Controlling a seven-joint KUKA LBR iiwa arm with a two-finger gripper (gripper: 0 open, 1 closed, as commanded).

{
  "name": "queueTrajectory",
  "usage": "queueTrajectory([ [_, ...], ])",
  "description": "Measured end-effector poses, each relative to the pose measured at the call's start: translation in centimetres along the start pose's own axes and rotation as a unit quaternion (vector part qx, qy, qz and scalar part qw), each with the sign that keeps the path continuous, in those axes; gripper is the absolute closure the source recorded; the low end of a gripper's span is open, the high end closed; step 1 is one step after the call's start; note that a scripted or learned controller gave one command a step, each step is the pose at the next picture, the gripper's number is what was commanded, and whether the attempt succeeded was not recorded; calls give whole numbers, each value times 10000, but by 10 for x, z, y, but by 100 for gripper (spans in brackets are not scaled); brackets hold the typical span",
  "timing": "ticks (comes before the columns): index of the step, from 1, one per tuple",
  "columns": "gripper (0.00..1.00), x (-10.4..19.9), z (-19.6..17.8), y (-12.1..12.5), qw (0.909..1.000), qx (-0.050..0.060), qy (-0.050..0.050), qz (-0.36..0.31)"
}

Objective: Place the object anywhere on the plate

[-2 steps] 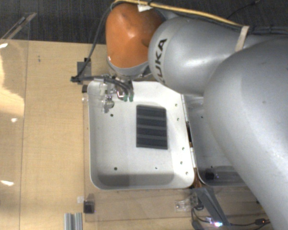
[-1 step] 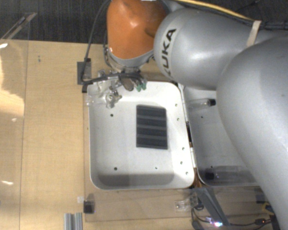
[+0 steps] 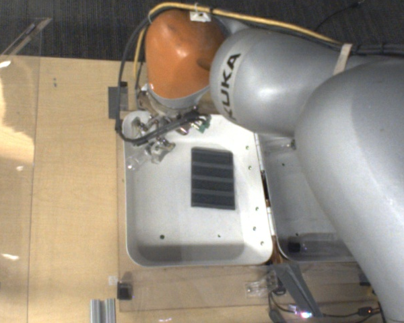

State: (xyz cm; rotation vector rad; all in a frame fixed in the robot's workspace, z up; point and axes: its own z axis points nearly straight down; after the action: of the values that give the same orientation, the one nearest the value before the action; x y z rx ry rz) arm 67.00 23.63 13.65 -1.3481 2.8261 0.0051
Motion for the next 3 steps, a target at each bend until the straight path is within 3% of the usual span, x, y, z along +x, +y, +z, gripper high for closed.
queueTrajectory([
  [1, 100, 3, -124, -4, 9997, 15, -17, -247],
  [2, 100, 6, -217, -7, 9813, 15, -15, -1923],
  [3, 100, 10, -227, -2, 9489, 2, -7, -3157],
])
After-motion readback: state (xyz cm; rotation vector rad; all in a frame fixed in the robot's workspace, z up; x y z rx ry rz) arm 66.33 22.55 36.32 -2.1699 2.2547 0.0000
